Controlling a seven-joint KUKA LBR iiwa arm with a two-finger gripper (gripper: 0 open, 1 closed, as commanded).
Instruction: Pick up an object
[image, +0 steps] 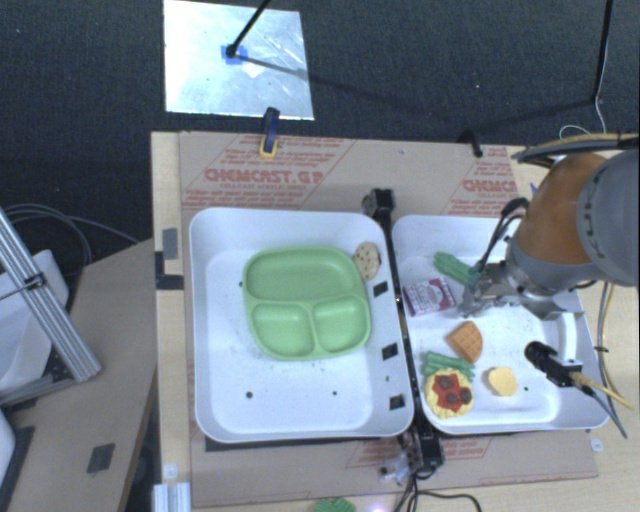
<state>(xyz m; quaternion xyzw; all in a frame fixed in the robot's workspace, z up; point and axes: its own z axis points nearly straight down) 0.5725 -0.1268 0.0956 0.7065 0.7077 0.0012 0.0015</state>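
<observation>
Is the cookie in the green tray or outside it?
Outside. The cookie lies on the left bin's white floor, against the upper right corner of the green tray, not in any compartment.

Both bins are white: the left bin (215, 330) carries a pale green divided plate (305, 302) and a tan cookie with dark specks (367, 259). The right bin (520, 410) carries a green piece (455, 267), a red-and-white packet (428, 296), an orange waffle-patterned piece (465, 341), a yellow piece (501, 381) and a yellow pizza with red spots and green trim (449, 388). The arm (580, 225) is grey with an orange band; the tabletop (330, 170) is tan with red lettering.
</observation>
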